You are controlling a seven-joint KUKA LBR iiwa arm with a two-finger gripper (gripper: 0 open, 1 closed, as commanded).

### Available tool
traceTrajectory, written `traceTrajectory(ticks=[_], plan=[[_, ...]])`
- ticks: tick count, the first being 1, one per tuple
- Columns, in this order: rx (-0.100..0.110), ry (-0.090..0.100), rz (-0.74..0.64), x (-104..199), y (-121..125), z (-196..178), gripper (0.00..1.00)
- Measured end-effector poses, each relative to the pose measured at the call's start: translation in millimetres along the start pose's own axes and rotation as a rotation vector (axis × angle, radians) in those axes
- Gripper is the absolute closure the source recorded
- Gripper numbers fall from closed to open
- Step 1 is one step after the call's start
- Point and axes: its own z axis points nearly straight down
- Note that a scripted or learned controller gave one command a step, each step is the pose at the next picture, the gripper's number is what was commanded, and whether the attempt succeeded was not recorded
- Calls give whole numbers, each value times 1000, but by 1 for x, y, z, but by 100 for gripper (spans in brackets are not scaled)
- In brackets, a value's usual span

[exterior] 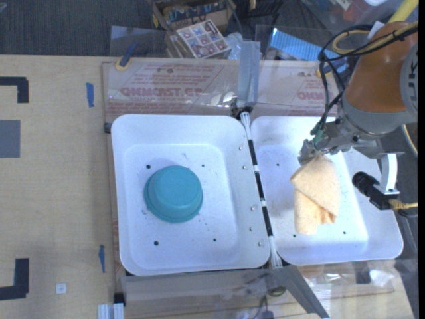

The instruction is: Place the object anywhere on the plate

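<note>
Hanging from the tool [315, 148]: orange cloth [316, 195].

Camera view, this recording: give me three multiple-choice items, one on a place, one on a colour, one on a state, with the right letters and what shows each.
1. Where does the teal dish sit?
A. in the left bin
B. in the right bin
C. on the wooden bench

2. What colour is the cloth?
A. dark blue
B. pale yellow-orange
C. black

3. How does the cloth stand to the gripper?
A. lying flat, far from it
B. hanging from it by its top corner
C. draped over the dish

Answers:
1 A, it rests on the floor of the left bin.
2 B, its folds are pale yellow-orange.
3 B, its top corner is pinched in the jaws, above the right bin.
</note>
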Motion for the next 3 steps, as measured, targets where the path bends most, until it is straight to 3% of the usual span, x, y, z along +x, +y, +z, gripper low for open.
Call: traceTrajectory(ticks=[3], plan=[[-7, -2, -1199, 134, 77, -10, 100]])
